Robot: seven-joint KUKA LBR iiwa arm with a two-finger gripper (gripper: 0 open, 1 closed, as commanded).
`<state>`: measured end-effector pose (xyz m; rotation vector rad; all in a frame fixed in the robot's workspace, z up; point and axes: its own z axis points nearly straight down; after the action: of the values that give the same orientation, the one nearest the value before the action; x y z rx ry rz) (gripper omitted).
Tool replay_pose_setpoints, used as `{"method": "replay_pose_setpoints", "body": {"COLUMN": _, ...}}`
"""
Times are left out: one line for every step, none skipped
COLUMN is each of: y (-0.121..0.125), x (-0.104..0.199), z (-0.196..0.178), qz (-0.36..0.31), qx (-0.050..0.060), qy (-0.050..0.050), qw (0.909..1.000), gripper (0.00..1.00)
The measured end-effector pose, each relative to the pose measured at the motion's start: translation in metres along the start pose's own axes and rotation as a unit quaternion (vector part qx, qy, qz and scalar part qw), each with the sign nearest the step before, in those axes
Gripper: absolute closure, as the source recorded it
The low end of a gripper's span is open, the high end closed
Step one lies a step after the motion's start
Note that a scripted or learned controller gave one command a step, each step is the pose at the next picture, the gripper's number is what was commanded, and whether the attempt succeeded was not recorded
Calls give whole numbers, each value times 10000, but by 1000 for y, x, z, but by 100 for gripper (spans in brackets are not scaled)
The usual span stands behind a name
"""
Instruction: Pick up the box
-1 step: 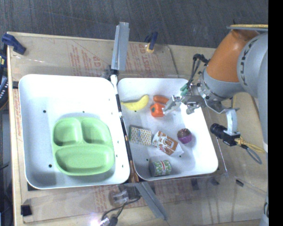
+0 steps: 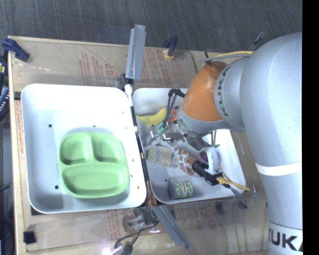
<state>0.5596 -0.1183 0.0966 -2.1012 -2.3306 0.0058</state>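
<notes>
Your box (image 2: pixel 160 155), the small patterned one, lies flat in the right bin (image 2: pixel 231 187), toward its left wall. Just right of it lies a brown packet (image 2: pixel 185 161); nearer you sits a green can (image 2: pixel 180 188). A yellow banana (image 2: pixel 153 116) rests farther back. The gripper (image 2: pixel 167 133) hangs above the box; you cannot tell how it stands. The left bin (image 2: pixel 37 97) carries a green tray (image 2: pixel 93 164).
</notes>
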Motion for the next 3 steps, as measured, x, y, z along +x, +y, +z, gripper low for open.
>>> {"method": "replay_pose_setpoints", "body": {"y": 60, "x": -31, "z": 5, "qz": -156, "qx": -19, "qy": 3, "qw": 9999, "gripper": 0}}
{"method": "replay_pose_setpoints", "body": {"y": 46, "x": -97, "z": -45, "qz": 381, "qx": -23, "qy": 2, "qw": 9993, "gripper": 0}}
{"method": "replay_pose_setpoints", "body": {"y": 4, "x": -11, "z": 5, "qz": 1181, "qx": -4, "qy": 8, "qw": 9930, "gripper": 0}}
